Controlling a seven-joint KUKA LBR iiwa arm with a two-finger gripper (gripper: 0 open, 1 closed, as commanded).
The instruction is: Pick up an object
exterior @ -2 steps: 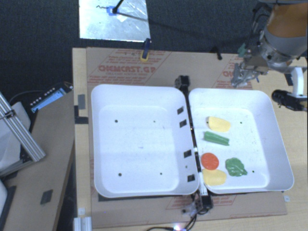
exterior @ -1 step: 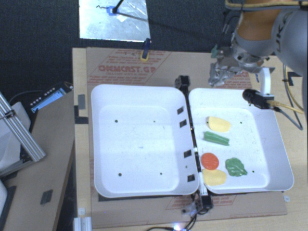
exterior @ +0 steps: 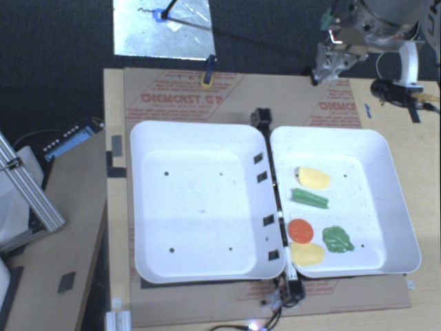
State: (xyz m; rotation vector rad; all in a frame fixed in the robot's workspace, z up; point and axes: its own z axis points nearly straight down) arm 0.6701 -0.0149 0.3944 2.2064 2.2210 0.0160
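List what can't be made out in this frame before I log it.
- Arm: cut off by the camera view's top edge; just the wrist end is in frame.
- Gripper: small and dark against the bench, so its state is unreadable.
- Yellow object in the right bin: its upper edge is overlapped by the red object.
- Printing on the cardboard sheet: partly covered by both bins.

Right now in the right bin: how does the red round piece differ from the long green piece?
The flat red round piece is a compact disc; the long green stick-shaped piece is narrow and lies slanted. The red round piece sits nearer the bin's front, touching a yellow lump; the long green piece lies further back, just below another yellow piece, apart from it. Both lie in the right white bin, close to the divider side.
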